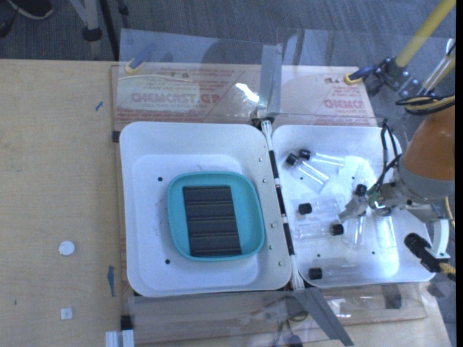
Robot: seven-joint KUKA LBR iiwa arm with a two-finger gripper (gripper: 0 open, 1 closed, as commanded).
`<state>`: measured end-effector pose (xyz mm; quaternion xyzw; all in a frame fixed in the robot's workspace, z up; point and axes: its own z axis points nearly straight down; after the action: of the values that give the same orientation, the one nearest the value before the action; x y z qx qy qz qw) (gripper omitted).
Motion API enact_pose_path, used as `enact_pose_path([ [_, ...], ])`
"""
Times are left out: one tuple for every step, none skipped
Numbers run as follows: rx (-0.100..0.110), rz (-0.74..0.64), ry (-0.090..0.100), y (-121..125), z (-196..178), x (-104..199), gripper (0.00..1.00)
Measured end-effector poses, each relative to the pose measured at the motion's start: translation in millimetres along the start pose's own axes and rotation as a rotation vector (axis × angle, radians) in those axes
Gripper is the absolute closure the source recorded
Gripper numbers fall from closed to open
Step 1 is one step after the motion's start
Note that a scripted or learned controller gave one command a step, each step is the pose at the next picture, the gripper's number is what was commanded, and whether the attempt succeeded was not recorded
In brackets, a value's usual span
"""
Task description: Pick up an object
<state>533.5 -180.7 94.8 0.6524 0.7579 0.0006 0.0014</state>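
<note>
Vial [316, 170] | clear, black cap up-left, long axis diagonal | right bin [289, 215] | fingers [354, 210] state: cannot tell

We see arm [428, 154] entering from right edge, orange band uppermost, grey wrist below it. Wrist angled down and leftward. Claw [359, 207] low, metal fingers pointing left, one finger [352, 210] slanting down-left. Finger gap too blurred for us to judge. Black cables loop beside wrist.
</note>
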Motion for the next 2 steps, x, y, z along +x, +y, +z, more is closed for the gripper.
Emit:
enact_pose_path([
  [-0.003,0.002,-0.002,0,-10,-1,1.00],
  [0.001,0.005,0.000,74,-61,16,1.00],
])
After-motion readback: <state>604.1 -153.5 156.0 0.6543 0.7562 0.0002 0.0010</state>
